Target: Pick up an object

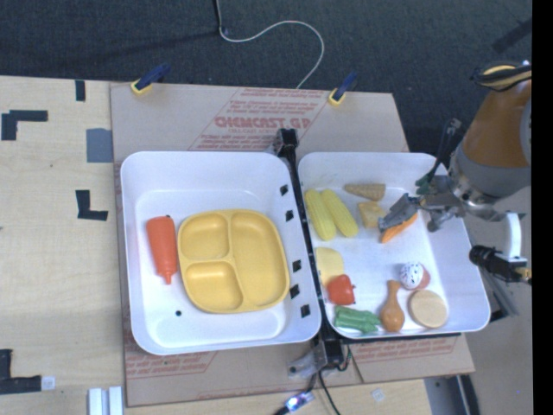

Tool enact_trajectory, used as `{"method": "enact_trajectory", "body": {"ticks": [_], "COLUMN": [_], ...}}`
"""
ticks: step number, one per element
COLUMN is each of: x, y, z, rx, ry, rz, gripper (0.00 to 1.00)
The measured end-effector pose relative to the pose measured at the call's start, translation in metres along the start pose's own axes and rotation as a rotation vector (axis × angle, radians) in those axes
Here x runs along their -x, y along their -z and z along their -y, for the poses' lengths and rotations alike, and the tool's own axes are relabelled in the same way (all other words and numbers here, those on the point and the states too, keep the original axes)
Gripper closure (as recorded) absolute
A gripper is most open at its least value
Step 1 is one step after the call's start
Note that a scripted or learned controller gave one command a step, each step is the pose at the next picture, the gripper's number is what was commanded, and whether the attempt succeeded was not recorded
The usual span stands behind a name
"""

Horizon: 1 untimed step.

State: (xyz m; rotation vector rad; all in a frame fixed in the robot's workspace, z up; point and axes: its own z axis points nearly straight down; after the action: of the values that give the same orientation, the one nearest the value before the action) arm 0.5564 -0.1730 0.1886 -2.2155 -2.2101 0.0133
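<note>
Green pepper [356, 321] is lying at the lower edge of the right bin [458, 314]. Further up and right, the gripper [404, 215] is pinching an orange carrot piece [397, 227], whose long axis is slanting from lower left to upper right, above the bin's middle.

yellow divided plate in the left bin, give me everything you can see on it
The yellow plate is a rounded-rectangle tray, plastic by its look, with three compartments: two on its far half and one wide one on the near half. All three look bare. It lies flat, right side up, on the floor of the left bin, slightly rotated against the bin's walls. The orange carrot lies along its left edge, touching or nearly so. The gripper is over in the right bin.
</note>
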Motion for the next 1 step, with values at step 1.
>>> {"method": "enact_trajectory", "body": {"ticks": [1], "x": [-0.0001], "y": [0.0069], "z": [-0.0031], "rx": [0.013], "ry": [0.003], "rz": [0.003], "gripper": [0.0]}}
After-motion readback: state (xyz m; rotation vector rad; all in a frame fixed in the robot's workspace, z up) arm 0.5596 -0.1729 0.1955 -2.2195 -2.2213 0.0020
